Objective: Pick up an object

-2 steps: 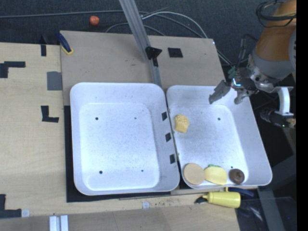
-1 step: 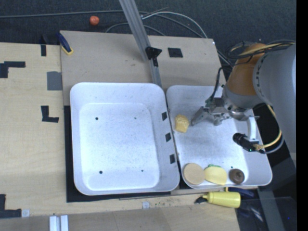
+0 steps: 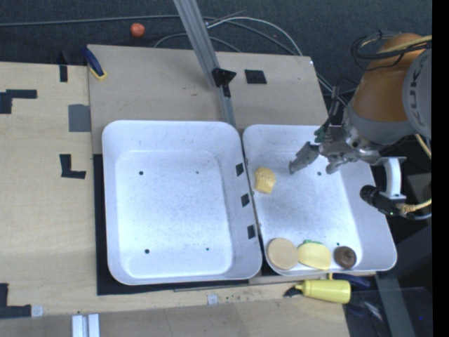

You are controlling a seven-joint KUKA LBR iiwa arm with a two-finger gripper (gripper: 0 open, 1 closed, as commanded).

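Note:
My gripper [image 3: 317, 163] hangs over the upper part of the right bin [image 3: 365, 220], its two fingers spread open with nothing between them. A small yellow lumpy object [image 3: 264, 180] lies near the right bin's left wall, to the left of the gripper and apart from it. Along the bin's front edge sit a tan round disc [image 3: 283, 253], a yellow rounded object [image 3: 315, 255] and a small brown round object [image 3: 344, 257], side by side.
The left bin [image 3: 119, 188] stands beside the right one. A yellow bottle-like item [image 3: 326, 291] lies on the bench just in front of the right bin. A slanted metal pole [image 3: 200, 37] rises behind the bins. A small orange ball [image 3: 137, 29] rests at the far back.

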